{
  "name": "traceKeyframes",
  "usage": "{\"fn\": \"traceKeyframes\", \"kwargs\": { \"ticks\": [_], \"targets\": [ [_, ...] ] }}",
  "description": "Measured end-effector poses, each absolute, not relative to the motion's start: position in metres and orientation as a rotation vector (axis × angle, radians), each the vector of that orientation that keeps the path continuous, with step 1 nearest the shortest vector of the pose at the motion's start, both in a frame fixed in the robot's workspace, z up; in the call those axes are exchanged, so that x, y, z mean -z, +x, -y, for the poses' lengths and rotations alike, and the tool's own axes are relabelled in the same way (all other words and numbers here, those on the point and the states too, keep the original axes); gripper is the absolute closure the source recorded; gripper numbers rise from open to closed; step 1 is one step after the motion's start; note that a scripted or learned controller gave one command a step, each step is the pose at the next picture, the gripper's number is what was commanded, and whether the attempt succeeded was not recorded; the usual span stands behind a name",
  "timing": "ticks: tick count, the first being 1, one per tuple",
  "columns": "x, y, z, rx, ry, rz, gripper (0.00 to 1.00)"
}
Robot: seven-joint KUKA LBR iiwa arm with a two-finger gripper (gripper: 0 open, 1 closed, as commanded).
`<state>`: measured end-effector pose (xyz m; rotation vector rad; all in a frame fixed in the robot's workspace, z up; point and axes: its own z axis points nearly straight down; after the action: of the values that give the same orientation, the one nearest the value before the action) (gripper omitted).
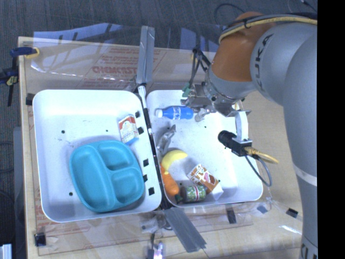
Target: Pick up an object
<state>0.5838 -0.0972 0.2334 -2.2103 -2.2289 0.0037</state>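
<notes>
My gripper [198,108] hangs over the far end of the right bin [245,190], under the grey wrist with its orange band. Just to its left a small blue bottle [173,113] with a white cap lies on its side, touching or nearly touching the gripper. Nearer the front of that bin lie a yellow fruit [173,158], an orange piece [170,185], a small printed carton [205,178] and a dark can [193,193]. A grey object [166,137] rests against the bin's left wall.
The left bin [54,112] holds a blue divided tray [108,174] and a small red-and-white carton [128,129]. A black fitting with a yellow tip [240,143] hangs from the arm over the right bin. A grey divider bar [144,53] runs between the bins at the back.
</notes>
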Motion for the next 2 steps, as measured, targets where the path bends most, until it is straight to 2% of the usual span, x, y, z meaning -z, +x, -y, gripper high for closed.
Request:
{"fn": "traceKeyframes", "kwargs": {
  "ticks": [1,2],
  "targets": [
    [-0.162,0.582,0.131,-0.004,-2.126,2.31,0.0],
    [-0.104,0.647,0.147,-0.01,-2.063,2.363,0.0]
  ]
}}
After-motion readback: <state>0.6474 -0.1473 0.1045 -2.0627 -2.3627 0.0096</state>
